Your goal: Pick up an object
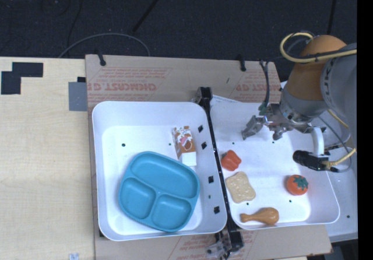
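Camera view: my gripper (265, 129) above the right bin (326, 209), fingers spread apart, nothing between them.

Right bin, contents: orange pepper-shaped piece (231, 160) near the divider; pale toast slice (240, 187) just below it; tan drumstick (261, 216) along the near wall; red tomato (297, 185) toward the right side, well apart from the pepper. My gripper hangs over the bare upper part of this bin, above and to the right of the pepper, touching none of these items. Left bin (102, 136), contents: blue sectioned plate (158, 190) tilted in the lower half; small printed packet (185, 143) just beside the plate's upper right edge, near the divider. Both bins sit on a cardboard sheet (145, 81) on the desk (41, 165).
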`<state>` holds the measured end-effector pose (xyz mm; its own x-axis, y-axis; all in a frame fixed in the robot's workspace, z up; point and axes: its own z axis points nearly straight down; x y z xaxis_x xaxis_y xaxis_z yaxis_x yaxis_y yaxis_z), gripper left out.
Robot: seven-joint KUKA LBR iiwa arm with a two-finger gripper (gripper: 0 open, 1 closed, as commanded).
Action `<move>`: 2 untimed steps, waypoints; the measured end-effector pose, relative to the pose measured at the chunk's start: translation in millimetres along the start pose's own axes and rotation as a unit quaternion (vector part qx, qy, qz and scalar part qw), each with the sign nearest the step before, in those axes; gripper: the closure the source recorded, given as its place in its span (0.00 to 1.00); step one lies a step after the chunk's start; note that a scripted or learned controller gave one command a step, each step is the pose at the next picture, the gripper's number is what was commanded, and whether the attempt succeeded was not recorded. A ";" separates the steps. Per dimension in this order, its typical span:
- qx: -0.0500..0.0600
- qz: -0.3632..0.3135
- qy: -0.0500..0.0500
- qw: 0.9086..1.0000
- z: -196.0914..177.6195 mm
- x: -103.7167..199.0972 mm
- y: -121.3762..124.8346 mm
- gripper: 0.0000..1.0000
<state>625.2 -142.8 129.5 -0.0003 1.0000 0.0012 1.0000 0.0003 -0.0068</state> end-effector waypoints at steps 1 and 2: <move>-0.001 0.000 0.000 1.000 44.1 1.2 -0.1 0.00; -0.001 0.001 0.000 1.000 32.4 0.6 -0.1 1.00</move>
<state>624.9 -142.2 97.2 0.0012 1.0000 0.0006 1.0000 -0.0012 -0.0047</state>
